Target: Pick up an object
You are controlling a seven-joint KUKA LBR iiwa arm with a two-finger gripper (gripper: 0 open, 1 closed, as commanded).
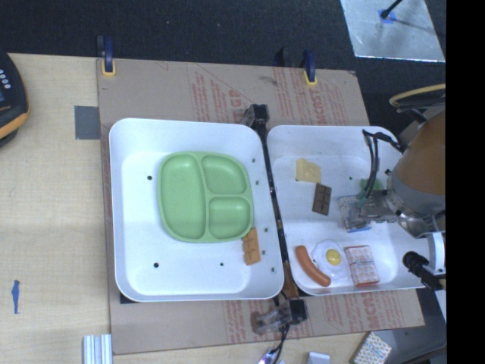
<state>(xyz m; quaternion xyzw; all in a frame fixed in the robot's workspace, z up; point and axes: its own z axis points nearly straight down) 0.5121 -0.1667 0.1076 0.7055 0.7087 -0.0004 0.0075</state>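
Looking down from the near edge first: there's a pale wooden bench top (45, 226) with a sheet of brown cardboard with faded red print (189, 93) laid over it, and the two shallow white bins sit on that cardboard side by side. A small blue mark (15, 294) sits on the wood at the near left.

In the right white bin (333, 139) the closest stuff is a little toy hot dog, red sausage in a bun (312, 265), then a toy fried egg with a yellow yolk (330, 256) just beside it, and a small pinkish printed packet (361, 265) next to that. Further back there's a dark brown rectangular block (322, 199) and behind it a pale yellow cheese-like wedge (308, 171).

The left white bin (129, 264) holds a light green divided plastic plate (204, 196) about in the middle, with a small orange-brown cracker piece (251, 246) near the plate's near right corner.

Two blue-and-yellow clamps (108, 55) pin the cardboard's far edge. Beyond that it's dark floor, with a grey patch (390, 17) at the far right.

The grey arm with the orange section (424, 165) comes in from the right, bent down into the right bin. Its gripper (356, 212) is low over the bin floor, right of the brown block. I can't tell if the fingers are apart or together, too blurry.
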